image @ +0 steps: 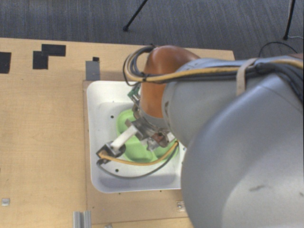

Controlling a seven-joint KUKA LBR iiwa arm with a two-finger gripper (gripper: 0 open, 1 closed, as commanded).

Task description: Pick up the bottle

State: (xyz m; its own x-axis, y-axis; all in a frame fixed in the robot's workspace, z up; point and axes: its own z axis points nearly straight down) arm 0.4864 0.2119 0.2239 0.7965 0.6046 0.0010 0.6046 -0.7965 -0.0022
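A light green object (129, 122), probably the bottle, lies in the middle of the left white bin (102, 103). Parts of it show at the left and below the wrist, and the arm hides the rest. My gripper (151, 139) is down in the bin, right over the green object. The orange-banded wrist (161, 80) above covers it, so contact cannot be made out.
The grey arm fills the right and lower right of the view and covers the right bin. A small grey block (93, 70) stands at the left bin's back left corner. Black marks (47, 55) lie on the wooden bench (42, 137) at the far left.
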